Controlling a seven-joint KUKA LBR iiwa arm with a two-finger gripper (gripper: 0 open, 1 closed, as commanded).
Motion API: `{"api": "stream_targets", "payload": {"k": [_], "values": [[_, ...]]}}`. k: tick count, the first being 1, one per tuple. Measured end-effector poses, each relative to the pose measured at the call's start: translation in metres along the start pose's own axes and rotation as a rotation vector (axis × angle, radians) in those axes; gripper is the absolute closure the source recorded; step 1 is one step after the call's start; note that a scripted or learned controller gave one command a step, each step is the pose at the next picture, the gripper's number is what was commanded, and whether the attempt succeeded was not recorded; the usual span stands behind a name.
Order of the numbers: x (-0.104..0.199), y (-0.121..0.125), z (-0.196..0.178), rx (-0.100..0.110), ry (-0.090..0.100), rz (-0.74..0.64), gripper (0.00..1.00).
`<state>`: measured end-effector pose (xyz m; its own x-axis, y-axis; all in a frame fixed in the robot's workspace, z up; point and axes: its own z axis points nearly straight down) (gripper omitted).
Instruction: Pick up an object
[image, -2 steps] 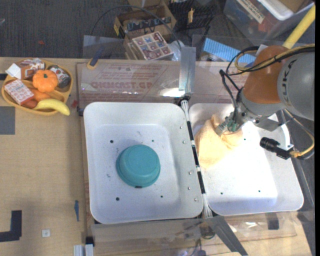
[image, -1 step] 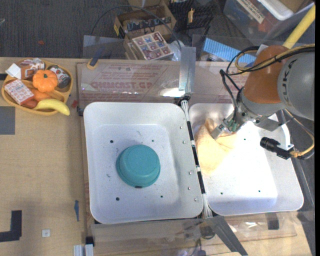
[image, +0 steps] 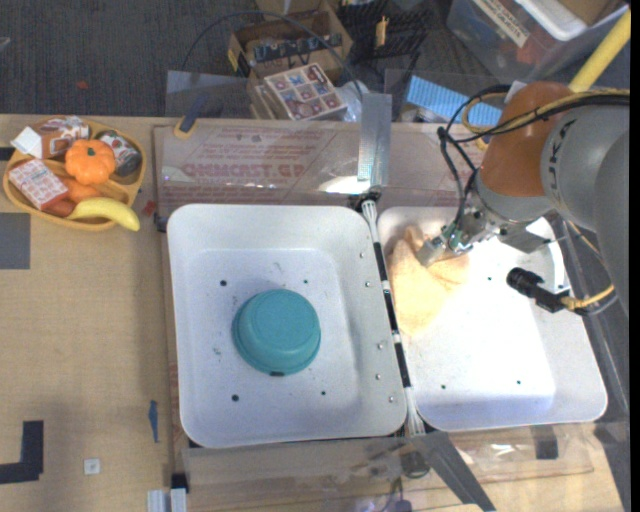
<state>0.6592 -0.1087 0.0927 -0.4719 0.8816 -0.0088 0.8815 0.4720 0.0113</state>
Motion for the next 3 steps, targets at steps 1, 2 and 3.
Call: {"api": "stream_targets", "payload": {"k": [1,2,3], "values": [[0.019,-0.031,-0.001,-0.003,-0.001,-0.051,0.00],[0.018,-0.030,-0.012,-0.008,-0.004,-0.050,1.00],[0.017,-0.030,-0.013,-0.008,-0.004,-0.049,0.00]]}}
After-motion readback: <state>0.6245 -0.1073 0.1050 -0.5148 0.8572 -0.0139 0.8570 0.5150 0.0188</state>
